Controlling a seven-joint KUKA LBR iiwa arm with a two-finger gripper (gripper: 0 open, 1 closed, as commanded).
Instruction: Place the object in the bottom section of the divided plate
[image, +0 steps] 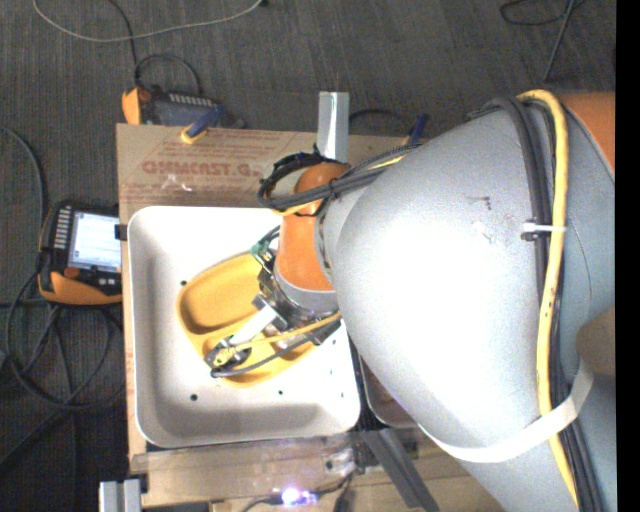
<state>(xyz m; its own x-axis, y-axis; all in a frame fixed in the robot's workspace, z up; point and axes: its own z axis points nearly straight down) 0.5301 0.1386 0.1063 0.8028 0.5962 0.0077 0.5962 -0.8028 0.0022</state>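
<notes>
Dark grey carpet floor (70, 110) with loose cables (20, 330) surrounds a brown cardboard sheet (200, 165) beneath the bench.

The big grey arm (460, 290) reaches in from the right, with its orange band (300, 250) just above the wrist. The gripper (228, 352) points down and to the left, its thin fingers (243, 338) slightly spread.

White bin (150, 300) sits on a brown cardboard sheet (190, 160) with faded red print, over dark grey carpet (60, 60). To my bench's left a handheld pendant (82, 255) with lit screen and orange casing lies on the floor, cables (25, 330) looping near it. An orange-and-black device (165, 103) rests at the cardboard's top edge.
</notes>
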